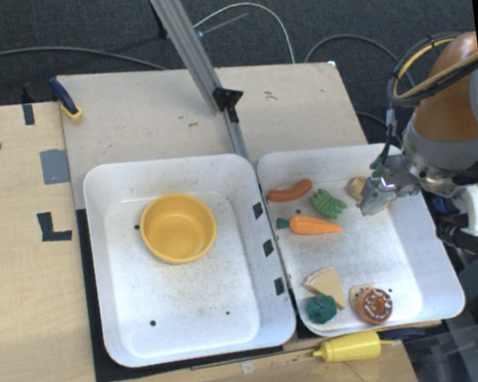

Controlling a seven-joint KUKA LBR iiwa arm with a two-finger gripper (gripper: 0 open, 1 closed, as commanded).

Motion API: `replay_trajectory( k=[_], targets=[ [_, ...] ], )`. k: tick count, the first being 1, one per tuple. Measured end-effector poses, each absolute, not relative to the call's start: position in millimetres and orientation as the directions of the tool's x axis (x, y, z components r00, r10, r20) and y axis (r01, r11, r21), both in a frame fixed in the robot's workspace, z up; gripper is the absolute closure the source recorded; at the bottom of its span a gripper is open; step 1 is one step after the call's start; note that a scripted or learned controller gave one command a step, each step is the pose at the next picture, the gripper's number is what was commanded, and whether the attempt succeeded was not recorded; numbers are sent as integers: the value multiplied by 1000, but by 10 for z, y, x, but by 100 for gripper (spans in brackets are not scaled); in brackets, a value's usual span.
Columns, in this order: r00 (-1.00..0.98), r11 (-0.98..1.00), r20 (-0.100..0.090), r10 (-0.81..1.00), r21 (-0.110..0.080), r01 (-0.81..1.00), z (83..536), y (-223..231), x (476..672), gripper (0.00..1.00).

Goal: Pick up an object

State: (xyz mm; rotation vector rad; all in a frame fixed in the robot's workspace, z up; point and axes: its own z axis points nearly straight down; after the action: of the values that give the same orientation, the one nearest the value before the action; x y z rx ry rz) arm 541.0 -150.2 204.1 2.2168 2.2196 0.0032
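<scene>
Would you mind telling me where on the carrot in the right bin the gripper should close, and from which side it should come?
Probably the thick orange middle of the carrot, approached from straight above. It lies flat, pointing across the right bin, so the fingers should close across its narrow width. Its green top is near the leafy green piece, and the sausage lies just beyond, so the tapered end has more room.

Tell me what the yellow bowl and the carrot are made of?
The bowl looks like smooth plastic: one even yellow colour with a soft shine on its rim. The carrot is probably a plastic toy too, since its orange is flat and even with a tidy green top, though from this far it could be rubber.
</scene>
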Motion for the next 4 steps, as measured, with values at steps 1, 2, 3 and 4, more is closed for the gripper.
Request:
replay_trajectory(
  k=[1, 2, 3, 4],
  targets=[
    [-1, 1, 0, 1000, 0, 1000, 2144, -1499, 5412, 100],
    [-7, 7, 2, 1000, -2, 1000, 2069, -971, 5580, 100],
    [-8, 8, 2, 1000, 1, 1000, 2162, -454, 5890, 100],
    [-7, 7, 2, 1000, 0, 1000, 2245, 67, 6020, 100]
  ],
)
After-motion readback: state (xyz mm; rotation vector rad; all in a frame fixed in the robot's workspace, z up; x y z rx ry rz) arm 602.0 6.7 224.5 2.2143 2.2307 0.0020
